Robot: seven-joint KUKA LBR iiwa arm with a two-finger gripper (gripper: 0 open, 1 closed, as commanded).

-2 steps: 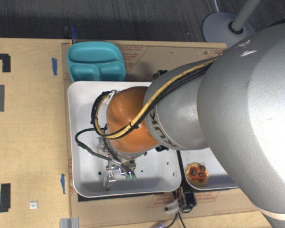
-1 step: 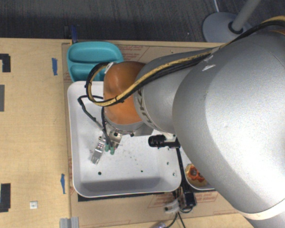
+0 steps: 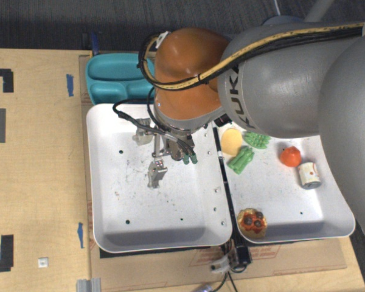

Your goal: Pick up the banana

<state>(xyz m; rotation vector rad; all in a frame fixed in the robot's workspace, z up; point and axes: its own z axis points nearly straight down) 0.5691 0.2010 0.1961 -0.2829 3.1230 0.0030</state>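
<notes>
1. Lowest in the frame, the right bin (image 3: 328,224) holds a round brown-and-red speckled thing (image 3: 251,221) near its lower left corner.
2. Higher up in that bin, toward its right side, lie a small white can (image 3: 308,175) and a red-orange ball (image 3: 290,157), close together but not touching.
3. Toward that bin's upper left are two green pieces: a longish one (image 3: 241,160) and a leafy one (image 3: 256,140).
4. The banana (image 3: 231,142), as I take it, is the rounded yellow thing in the right bin's upper left corner, just beside the green pieces and by the divide between the bins. The arm (image 3: 292,84) covers its upper part, so its full shape is hidden.
5. It should be light, smooth and curved, likely to roll or slip. A grip across the middle of its width looks safest.
6. The left bin (image 3: 109,224) shows only dark scuffs; the gripper (image 3: 155,174) hangs over its middle, well apart from the banana. I cannot tell whether the jaws are wide or narrow.
7. Farthest, at upper left, a teal tray (image 3: 112,78) sits on the surface (image 3: 36,163) behind the left bin.
</notes>
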